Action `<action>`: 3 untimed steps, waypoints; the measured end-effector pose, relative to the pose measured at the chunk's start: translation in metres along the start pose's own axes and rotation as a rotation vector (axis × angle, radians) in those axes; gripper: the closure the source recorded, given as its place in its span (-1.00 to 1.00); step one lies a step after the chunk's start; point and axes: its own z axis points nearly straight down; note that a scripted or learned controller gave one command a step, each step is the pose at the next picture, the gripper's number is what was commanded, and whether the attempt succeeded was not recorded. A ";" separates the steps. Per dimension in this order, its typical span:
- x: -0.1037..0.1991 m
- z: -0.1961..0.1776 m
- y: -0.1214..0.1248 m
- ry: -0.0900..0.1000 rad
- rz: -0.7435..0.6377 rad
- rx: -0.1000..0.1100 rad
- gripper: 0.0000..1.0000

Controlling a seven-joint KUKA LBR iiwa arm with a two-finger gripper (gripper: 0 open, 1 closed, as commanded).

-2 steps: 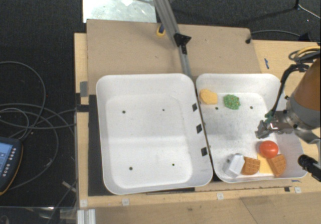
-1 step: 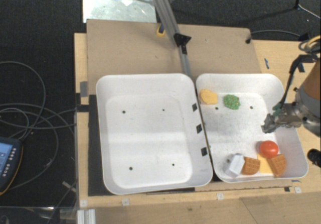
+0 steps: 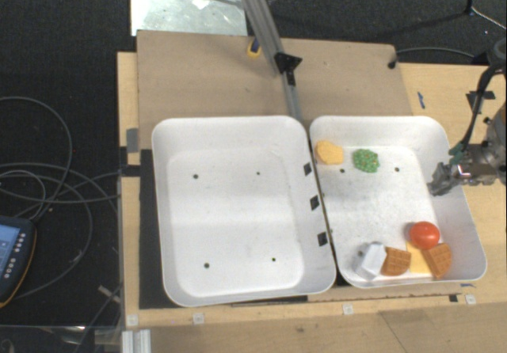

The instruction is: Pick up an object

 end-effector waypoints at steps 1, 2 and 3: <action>0.049 -0.003 0.020 0.004 -0.004 0.004 1.00; 0.098 0.007 0.028 0.004 -0.004 0.007 1.00; 0.156 0.019 0.043 0.004 -0.005 0.007 1.00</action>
